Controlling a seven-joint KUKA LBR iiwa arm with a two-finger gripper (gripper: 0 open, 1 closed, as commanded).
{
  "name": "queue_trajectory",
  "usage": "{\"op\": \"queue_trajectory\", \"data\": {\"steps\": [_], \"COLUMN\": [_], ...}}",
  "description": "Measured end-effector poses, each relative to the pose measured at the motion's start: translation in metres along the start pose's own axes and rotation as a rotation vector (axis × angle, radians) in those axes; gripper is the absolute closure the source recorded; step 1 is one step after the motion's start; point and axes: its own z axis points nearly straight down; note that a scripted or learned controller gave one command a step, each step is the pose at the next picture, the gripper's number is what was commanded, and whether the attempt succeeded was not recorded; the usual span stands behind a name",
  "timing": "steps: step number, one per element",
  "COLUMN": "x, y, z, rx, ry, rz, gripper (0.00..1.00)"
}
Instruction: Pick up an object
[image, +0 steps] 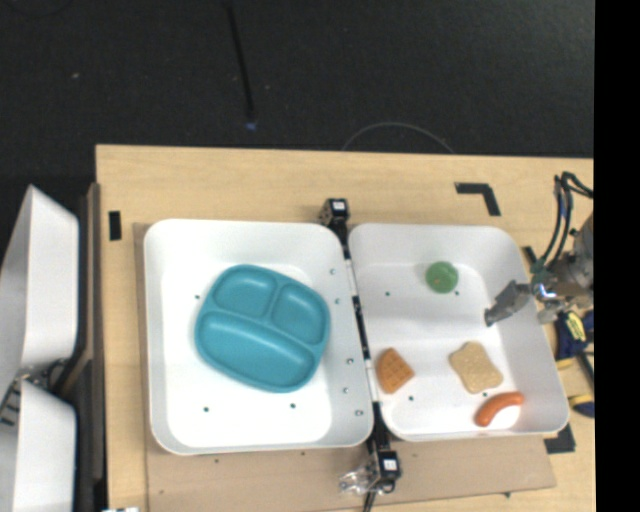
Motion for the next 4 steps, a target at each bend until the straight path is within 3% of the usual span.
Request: {"op": "queue_trajectory", "data": {"steps": [2,3,4], "x": [0.002,0.002,-0.003], "y": [0.01,0.012,0.015], "z": [0.11,0.096,0.031], "rx": [0.0,-0.008,-0.012], "ry": [0.0,0.0,-0.002], "rz": [0.001,0.004,-0.004], "gripper": [0.0,1.0,1.0]}}
